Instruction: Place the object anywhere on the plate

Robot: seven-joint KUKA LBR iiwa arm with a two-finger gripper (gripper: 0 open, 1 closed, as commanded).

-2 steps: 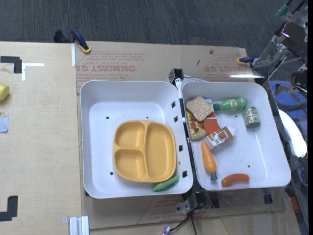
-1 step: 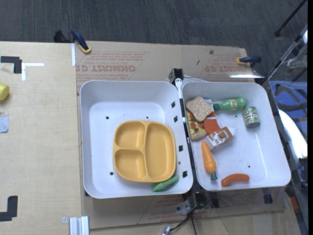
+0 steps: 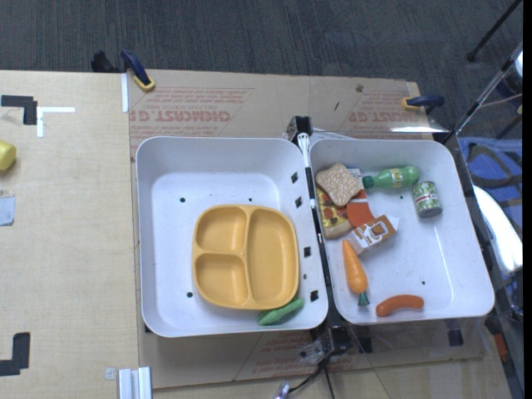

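Yellow plate [image 3: 246, 256] sits in one bin [image 3: 158, 223]; the other bin [image 3: 449, 256] holds seven toy foods; end effector state indiscernible.

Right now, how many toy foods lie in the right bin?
7: bread, bottle, can at top; pizza, carton mid-left; carrot, sausage at bottom. More may hide underneath.

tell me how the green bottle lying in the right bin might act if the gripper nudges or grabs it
The green bottle lies on its side and looks round, so a nudge would probably roll it. Its glossy surface may slip between fingers. It looks like light toy food.
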